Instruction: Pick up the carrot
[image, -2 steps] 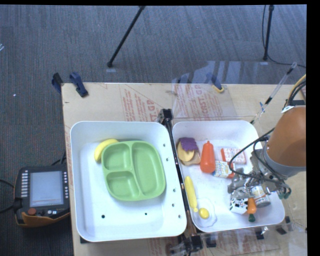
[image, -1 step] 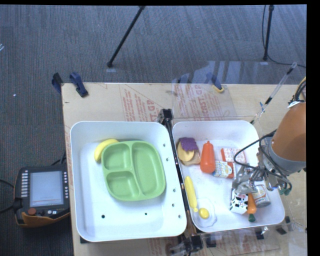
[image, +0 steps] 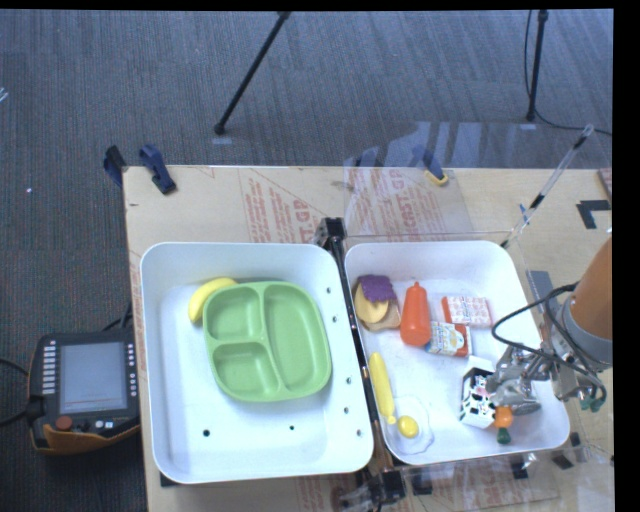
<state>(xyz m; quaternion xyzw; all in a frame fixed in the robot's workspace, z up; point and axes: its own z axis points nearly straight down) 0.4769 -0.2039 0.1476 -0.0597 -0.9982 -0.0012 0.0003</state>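
A small orange carrot (image: 503, 417) with a green stub lies in the near right corner of the right bin (image: 440, 256). It sits beside a black-and-white cow-patterned carton (image: 478, 398). My gripper (image: 513, 392) has come in from the right and is low in the bin, directly over the carrot's upper end. The metal gripper body and cables hide where the tips meet the carrot. I cannot tell whether the carrot is touched or held.
The right bin also holds an orange bottle (image: 415, 314), a purple-topped pastry (image: 376, 300), two red-and-white packets (image: 466, 310), a yellow stick (image: 381, 384) and a fried egg (image: 407, 427). In the left bin (image: 170, 420) are a green divided plate (image: 268, 340) and a banana (image: 205, 295).
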